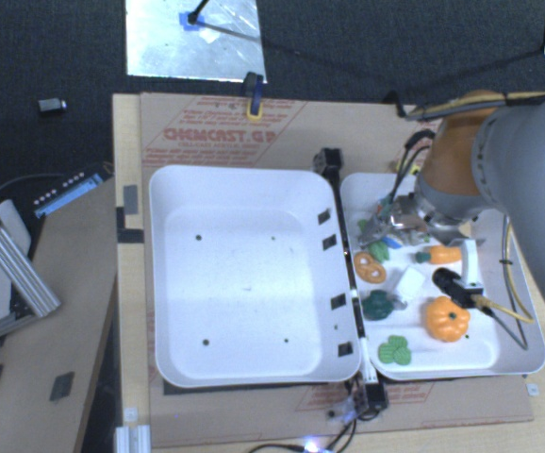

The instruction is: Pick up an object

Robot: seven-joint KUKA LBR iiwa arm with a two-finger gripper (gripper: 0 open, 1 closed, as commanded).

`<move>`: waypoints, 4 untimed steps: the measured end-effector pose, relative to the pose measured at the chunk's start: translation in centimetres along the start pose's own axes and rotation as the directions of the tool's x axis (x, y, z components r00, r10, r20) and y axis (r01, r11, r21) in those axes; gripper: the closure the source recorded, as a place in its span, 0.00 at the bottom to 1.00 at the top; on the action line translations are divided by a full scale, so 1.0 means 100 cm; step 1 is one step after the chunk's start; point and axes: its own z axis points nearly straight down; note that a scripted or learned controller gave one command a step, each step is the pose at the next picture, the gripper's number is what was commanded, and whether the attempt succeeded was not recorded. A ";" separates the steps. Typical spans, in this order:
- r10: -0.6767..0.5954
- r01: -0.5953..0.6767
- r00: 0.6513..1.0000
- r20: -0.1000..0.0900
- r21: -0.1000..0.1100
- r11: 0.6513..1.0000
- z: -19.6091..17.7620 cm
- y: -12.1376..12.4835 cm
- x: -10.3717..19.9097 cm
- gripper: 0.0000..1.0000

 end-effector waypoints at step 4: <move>-0.001 0.001 1.000 -0.005 0.015 1.000 -0.132 0.011 0.164 1.00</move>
